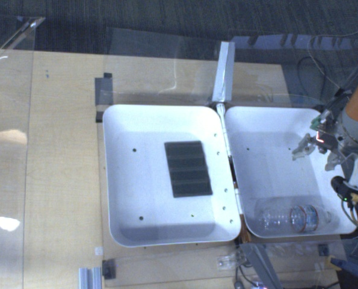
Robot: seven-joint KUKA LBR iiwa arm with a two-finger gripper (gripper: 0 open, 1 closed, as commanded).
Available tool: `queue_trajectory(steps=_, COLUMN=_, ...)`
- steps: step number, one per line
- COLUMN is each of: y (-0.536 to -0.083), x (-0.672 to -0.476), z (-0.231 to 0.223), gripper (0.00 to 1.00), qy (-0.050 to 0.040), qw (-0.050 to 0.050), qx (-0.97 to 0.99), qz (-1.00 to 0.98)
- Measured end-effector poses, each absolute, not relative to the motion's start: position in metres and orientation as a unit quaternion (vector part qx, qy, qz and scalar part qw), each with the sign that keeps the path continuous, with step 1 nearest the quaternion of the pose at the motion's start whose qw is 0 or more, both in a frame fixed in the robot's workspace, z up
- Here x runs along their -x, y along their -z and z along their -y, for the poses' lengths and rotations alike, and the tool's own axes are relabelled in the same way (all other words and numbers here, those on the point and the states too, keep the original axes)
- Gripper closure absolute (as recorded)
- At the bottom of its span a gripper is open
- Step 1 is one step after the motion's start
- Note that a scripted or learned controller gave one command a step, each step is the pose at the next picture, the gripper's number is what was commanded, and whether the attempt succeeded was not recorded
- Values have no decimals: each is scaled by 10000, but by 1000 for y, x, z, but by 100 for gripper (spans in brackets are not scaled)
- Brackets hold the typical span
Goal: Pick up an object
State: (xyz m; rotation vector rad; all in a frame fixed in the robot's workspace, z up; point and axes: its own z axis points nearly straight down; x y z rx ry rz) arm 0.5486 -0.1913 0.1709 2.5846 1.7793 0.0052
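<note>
1. I take the clear plastic bottle (290, 217) as the thing to pick. It lies on its side in the right bin (269, 131), near the front wall, with a blue label band toward its right end.
2. Handling, as I judge it: it looks empty, so light. Thin walls will give under a squeeze. A smooth, round body tends to roll or slip out sideways.
3. Where I would take hold: across the body at the middle, fingers closing at right angles to its long axis. The label band may offer a bit more grip than bare plastic. The cap end I cannot make out clearly.
4. The gripper (316, 141) hangs over the right bin's back right part, well apart from the bottle. Nothing sits between its fingers. Whether they are apart or together I cannot tell; the view is too blurred there.
5. The dark ridged pad (188, 168) lies flat in the middle of the left bin (124, 137), a second candidate. It is flat and low, so harder to get fingers under.
6. In the way: the bottle is close to the front wall, which crowds one finger. Loose cables (350, 197) hang by the arm on the right. The table (46, 161) around the bins holds nothing that matters.
</note>
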Motion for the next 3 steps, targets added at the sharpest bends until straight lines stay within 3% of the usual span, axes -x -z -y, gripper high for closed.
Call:
queue_trajectory(steps=1, y=-89, x=-519, z=168, gripper=0, qy=-40, qw=45, qx=-7693, qz=-6389)
queue_trajectory(steps=2, y=-171, x=-535, z=190, gripper=0, qy=-16, qw=18, qx=-8157, qz=-5785)
queue_trajectory(steps=3, y=-136, x=-512, z=161, gripper=0, qy=-13, qw=11, qx=-7404, qz=-6722)
